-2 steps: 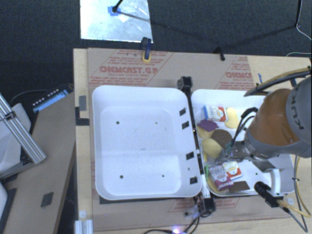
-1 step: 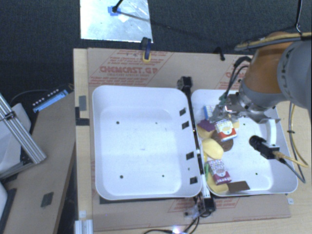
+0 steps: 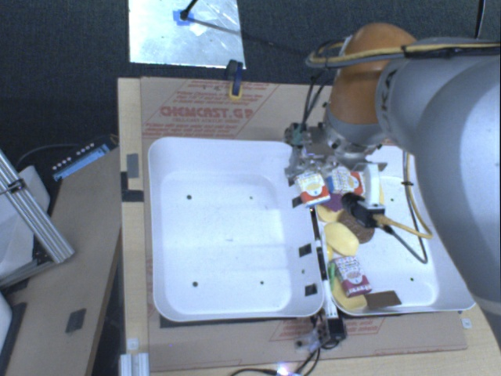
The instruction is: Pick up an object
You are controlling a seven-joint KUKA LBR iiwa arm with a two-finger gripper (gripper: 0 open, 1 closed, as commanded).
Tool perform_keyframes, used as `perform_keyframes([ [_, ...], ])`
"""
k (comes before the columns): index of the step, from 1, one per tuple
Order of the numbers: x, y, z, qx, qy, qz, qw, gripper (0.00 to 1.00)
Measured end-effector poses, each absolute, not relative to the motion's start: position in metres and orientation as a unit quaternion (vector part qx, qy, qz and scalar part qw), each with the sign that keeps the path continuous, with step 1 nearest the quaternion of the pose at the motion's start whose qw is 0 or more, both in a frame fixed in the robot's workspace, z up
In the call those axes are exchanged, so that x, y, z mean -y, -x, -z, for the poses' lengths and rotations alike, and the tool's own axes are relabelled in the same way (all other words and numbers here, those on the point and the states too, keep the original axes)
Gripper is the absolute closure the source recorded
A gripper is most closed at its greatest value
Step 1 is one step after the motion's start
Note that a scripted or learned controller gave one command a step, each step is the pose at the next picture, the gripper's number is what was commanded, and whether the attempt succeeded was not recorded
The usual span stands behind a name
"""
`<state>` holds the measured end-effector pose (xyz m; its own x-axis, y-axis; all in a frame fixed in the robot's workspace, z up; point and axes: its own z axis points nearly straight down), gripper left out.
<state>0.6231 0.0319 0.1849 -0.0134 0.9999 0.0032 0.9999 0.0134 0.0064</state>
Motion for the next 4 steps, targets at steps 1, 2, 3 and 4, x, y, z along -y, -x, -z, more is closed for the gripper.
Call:
perform_keyframes([
  [1,-0.081,-0.617,-0.277,-0.710,-0.704,-0.0039,0.002,1.00],
  [2,-0.167,-0.621,-0.226,-0.711,-0.703,-0.0002,-0.002,1.00],
  [3,-0.226,-0.633,-0.233,-0.710,-0.704,-0.0023,0.001,1.00],
  [4,-0.235,-0.670,-0.406,-0.710,-0.705,-0.0097,0.005,1.00],
])
